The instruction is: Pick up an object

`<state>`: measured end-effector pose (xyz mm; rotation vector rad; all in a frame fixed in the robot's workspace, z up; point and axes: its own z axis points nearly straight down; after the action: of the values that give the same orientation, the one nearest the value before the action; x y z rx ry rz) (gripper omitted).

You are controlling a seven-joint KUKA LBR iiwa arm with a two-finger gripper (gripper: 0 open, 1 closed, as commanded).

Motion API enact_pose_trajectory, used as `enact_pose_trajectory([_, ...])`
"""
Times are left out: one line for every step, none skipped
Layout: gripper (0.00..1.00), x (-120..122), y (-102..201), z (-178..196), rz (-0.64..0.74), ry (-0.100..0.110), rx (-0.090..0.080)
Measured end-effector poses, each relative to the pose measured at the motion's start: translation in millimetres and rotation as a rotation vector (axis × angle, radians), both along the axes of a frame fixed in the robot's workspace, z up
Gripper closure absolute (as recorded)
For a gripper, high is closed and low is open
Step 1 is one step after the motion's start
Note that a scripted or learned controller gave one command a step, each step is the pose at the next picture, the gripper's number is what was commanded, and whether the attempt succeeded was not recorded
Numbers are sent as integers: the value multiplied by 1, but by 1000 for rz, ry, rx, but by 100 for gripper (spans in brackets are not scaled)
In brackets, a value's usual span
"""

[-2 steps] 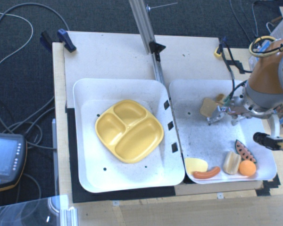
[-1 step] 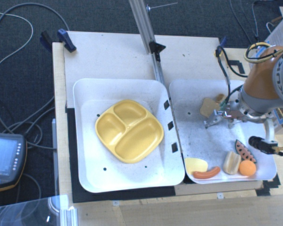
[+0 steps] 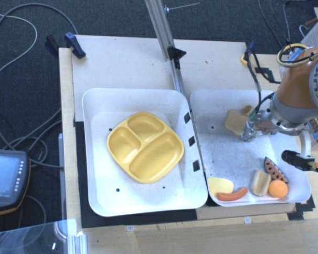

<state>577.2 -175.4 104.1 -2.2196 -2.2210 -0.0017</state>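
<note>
A tan block (image 3: 236, 121) is touched by the hand (image 3: 247, 133) in the right bin (image 3: 222, 157); whether the hand is gripping cannot be told.

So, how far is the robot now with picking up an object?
Nothing looks lifted yet. The gripper is low in the right bin, right beside a tan block; whether it has any grip on the block cannot be told. The sausage, the orange ball and the yellow tray in the left bin lie untouched. Gripping and raising an object are left.
</note>
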Motion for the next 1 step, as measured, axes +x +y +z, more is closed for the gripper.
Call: enact_pose_trajectory([100,-4,8,49,2,-6,-3])
